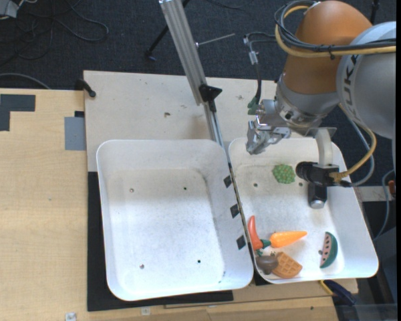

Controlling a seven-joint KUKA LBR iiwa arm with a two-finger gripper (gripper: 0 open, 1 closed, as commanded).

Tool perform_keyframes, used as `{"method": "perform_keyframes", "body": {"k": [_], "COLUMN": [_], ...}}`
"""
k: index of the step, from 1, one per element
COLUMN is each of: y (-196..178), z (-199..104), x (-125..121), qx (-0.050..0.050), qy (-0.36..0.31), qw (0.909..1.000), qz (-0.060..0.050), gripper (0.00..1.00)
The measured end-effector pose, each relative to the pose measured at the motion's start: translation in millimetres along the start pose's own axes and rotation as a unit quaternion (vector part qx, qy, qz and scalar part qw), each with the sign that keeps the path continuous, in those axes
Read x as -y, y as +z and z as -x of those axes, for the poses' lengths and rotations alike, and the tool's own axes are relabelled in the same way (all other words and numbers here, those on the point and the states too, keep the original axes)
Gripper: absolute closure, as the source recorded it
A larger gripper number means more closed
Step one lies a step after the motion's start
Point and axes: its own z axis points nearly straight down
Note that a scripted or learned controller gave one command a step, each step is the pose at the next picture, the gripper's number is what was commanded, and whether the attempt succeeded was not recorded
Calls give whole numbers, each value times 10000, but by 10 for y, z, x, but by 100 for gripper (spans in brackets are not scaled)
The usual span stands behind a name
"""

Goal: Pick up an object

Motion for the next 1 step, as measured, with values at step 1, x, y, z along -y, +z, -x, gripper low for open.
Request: {"method": "perform_keyframes", "body": {"k": [1], "y": [199], "z": [-545], "x": [1], "qx": [3], "qy": [4], "qw": [10000], "qz": [-6], "gripper": [100]}}
